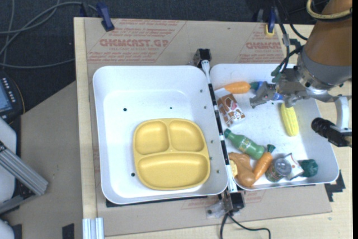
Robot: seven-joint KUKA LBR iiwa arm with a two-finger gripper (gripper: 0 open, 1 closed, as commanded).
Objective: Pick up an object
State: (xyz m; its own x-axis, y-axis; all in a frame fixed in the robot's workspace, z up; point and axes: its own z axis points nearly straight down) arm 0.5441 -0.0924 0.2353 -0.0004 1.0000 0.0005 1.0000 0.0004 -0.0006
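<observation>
- Currently, the approach step is judged to be in hand: nothing is seen between the fingers of the two-finger gripper (278,92), which is held over the upper part of the right-hand shallow white bin (319,145).
- The gripper's dark metal fingers are seen spread apart, one pointing left toward a small blue object (258,87), which is too small to identify.
- Candidate objects are all located in the right bin: an orange plastic carrot (237,87) near the top left, a yellow plastic corn cob (289,120) just below the gripper, and a red-and-white printed snack packet (230,109) against the left wall.
- Further down, a green plastic bottle (246,145), a second orange carrot-shaped toy (260,166), a tan toy (240,165), a silver can (281,168) and a dark green piece (309,167) are crowded together, several of them touching.
- The corn cob is judged the nearest isolated target; a short shift, a descent and a closing of the fingers across its narrow width would be required.
- A yellow three-compartment plastic plate (170,153) is held in the left-hand white bin (112,120).
- "CHEMCAST GP" is read in red print on the brown protective sheet (134,41) under the bins; the packet's print cannot be read.
</observation>
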